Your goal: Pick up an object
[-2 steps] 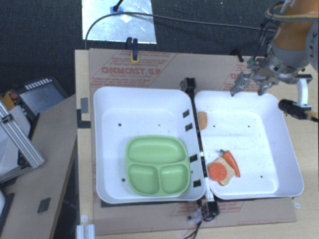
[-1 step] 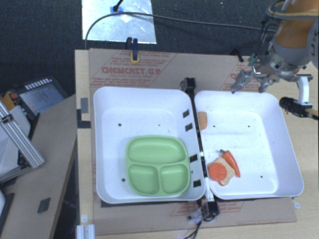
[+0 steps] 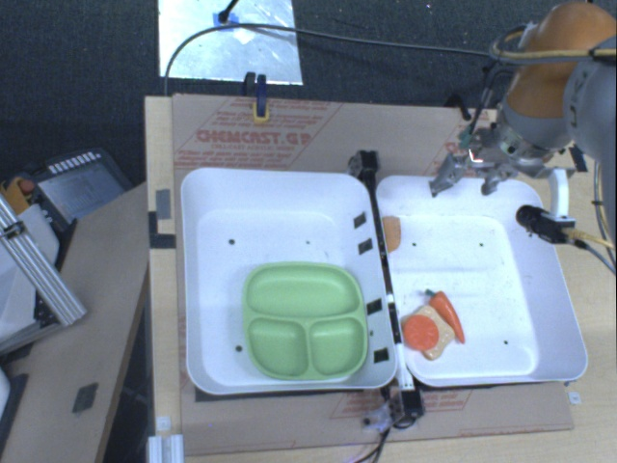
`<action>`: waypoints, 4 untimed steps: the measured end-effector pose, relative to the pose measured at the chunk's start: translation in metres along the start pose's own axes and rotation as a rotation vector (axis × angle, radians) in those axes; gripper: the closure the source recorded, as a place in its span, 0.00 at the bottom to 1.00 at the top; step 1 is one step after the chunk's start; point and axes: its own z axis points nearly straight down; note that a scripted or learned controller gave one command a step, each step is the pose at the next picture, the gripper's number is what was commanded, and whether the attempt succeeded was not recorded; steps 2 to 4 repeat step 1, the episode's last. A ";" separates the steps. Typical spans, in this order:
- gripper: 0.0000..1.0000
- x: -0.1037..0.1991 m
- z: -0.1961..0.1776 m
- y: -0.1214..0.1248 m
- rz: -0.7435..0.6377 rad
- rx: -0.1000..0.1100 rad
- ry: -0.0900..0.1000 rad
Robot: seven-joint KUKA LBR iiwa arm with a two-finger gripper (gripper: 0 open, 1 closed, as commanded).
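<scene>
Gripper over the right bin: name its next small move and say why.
Probably travel toward the near left corner of the right bin and lower. The gripper hangs open above the far rim, holding nothing, while the toy carrot and orange round piece lie there.

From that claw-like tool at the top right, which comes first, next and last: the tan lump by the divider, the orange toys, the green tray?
Measured from the tool in the camera view:
1. Tan lump, right bin's upper left, against the divider: nearest.
2. Orange toys, right bin's lower left: next.
3. Green tray, left bin's lower half: farthest.
</scene>
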 end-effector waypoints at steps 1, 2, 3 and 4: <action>0.00 -0.003 0.042 -0.001 0.004 -0.001 0.000; 0.00 -0.003 0.042 -0.001 0.004 -0.001 0.000; 0.00 -0.003 0.042 -0.001 0.004 -0.001 0.000; 0.00 -0.003 0.042 -0.001 0.004 -0.001 0.000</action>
